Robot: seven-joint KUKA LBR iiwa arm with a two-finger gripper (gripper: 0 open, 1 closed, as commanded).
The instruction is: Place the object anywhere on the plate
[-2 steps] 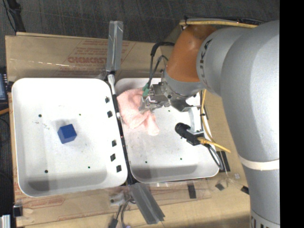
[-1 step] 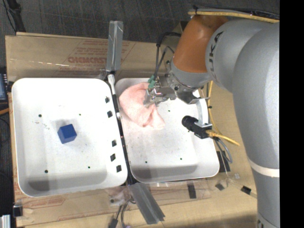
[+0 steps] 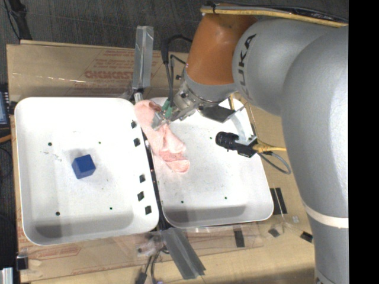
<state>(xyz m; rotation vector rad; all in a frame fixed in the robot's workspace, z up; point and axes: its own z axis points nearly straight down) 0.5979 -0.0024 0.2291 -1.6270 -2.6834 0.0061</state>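
- Camera view: two white bins side by side; left bin (image 3: 35,158) holds a blue cube (image 3: 84,165) at about 9 o'clock of its floor.
- Right bin (image 3: 237,188) holds a pink cloth (image 3: 169,144) along its 10 o'clock wall.
- Grey arm (image 3: 296,70) covers the right bin's 1 o'clock corner.
- Gripper (image 3: 163,116) sits at the cloth's upper end, touching it; finger state cannot be told.

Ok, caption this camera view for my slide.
KUKA arm's gripper over pink cloth in right bin; blue cube in left bin.
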